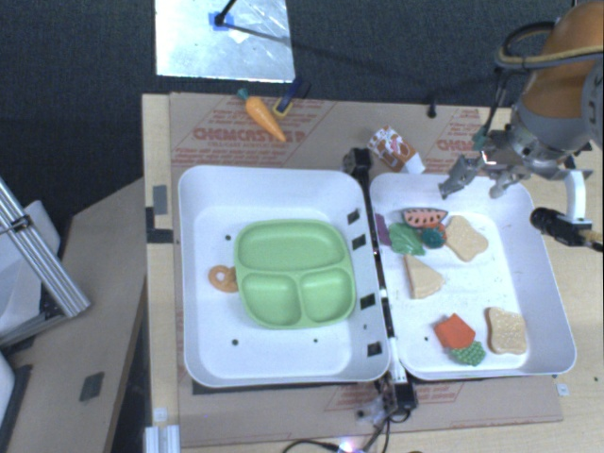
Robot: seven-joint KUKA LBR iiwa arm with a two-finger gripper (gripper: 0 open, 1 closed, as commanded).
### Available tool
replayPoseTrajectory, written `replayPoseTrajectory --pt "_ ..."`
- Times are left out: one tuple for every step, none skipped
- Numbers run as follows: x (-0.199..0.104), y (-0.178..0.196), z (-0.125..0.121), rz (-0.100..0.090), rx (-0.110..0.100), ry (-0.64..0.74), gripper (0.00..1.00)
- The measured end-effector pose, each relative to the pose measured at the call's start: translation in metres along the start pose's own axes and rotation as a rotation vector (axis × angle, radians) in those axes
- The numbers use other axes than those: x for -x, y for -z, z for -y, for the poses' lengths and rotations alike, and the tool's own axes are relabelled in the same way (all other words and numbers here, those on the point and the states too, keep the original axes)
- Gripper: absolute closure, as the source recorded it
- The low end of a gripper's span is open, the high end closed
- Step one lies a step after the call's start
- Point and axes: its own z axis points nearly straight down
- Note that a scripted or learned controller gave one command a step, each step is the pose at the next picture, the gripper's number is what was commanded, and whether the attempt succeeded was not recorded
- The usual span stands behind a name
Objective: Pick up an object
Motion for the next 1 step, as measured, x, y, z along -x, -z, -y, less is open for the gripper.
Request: replayPoseTrajectory --pt "-0.0002 0.0084 -0.0019 0.001 0.012 0.002 0.0"
